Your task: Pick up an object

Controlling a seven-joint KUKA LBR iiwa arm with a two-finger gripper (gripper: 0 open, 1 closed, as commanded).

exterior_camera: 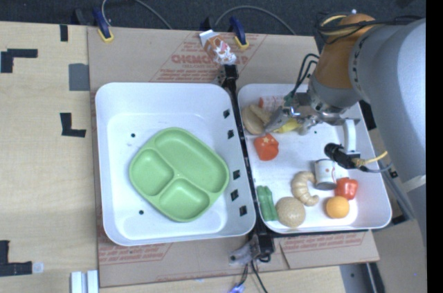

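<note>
Banana (291, 124) at the top of the right bin (377, 205), under the gripper (296, 120).
Likely light, smooth plastic that may slip; take it across its middle. I cannot tell the claw's state. Beige food (255, 118) touches it; tomato (266, 147) lies just below.

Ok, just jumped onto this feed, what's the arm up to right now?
The arm's gripper is down in the right bin, at its far end beside the yellow banana and a tan piece. I can't tell if it has anything. The tomato, croissant, can and orange lie loose. The left bin holds a green divided plate.
</note>
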